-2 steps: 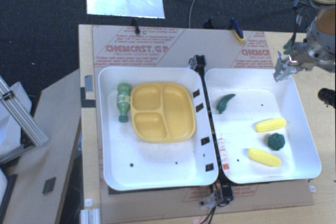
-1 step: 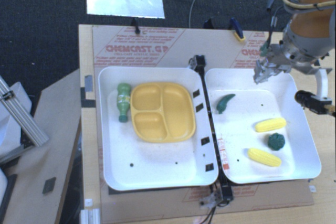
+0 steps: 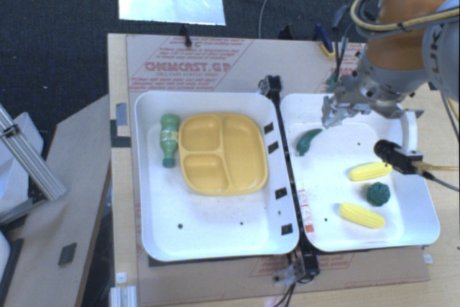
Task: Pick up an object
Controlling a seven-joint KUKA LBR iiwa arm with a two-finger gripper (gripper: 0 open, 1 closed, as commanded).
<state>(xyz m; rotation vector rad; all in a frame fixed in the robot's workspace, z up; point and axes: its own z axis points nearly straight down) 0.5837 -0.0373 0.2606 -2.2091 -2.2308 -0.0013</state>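
White bins sit side by side on the worktop (image 3: 122, 154). In the left bin (image 3: 154, 226) lie a yellow divided tray (image 3: 219, 153) and, just beside its left edge, a green bottle (image 3: 169, 140). The right bin (image 3: 338, 230) holds a dark green pepper (image 3: 309, 141), two yellow corn cobs (image 3: 370, 170) (image 3: 361, 215) and a green broccoli-like piece (image 3: 378, 193) between them. The arm's gripper (image 3: 336, 113) hangs over the bin's far part, near the pepper; whether its jaws are open or closed cannot be told.
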